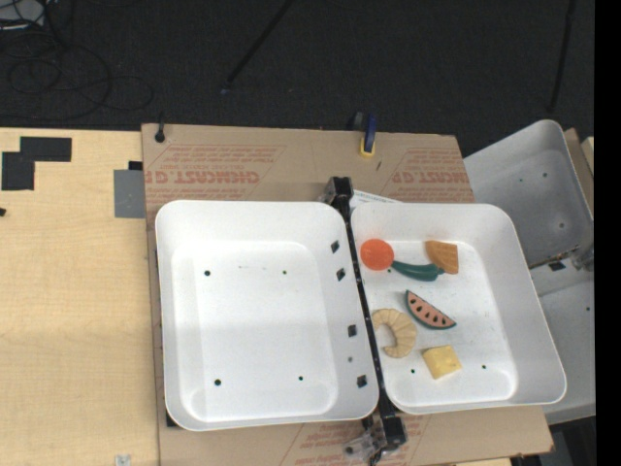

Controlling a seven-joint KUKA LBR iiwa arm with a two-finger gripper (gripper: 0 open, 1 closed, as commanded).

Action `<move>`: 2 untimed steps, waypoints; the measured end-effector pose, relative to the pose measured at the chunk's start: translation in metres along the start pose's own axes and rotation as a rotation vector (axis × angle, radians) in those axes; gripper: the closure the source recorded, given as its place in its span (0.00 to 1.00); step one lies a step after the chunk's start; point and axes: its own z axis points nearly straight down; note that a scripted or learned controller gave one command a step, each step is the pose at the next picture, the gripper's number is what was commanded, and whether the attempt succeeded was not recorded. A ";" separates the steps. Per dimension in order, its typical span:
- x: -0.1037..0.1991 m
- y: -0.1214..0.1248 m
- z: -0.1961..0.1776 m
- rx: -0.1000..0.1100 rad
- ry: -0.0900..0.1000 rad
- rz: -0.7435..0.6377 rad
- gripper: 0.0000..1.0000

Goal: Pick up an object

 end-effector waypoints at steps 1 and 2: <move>0.066 0.000 0.056 0.002 0.003 0.001 1.00; 0.138 0.000 0.083 0.003 0.003 -0.001 1.00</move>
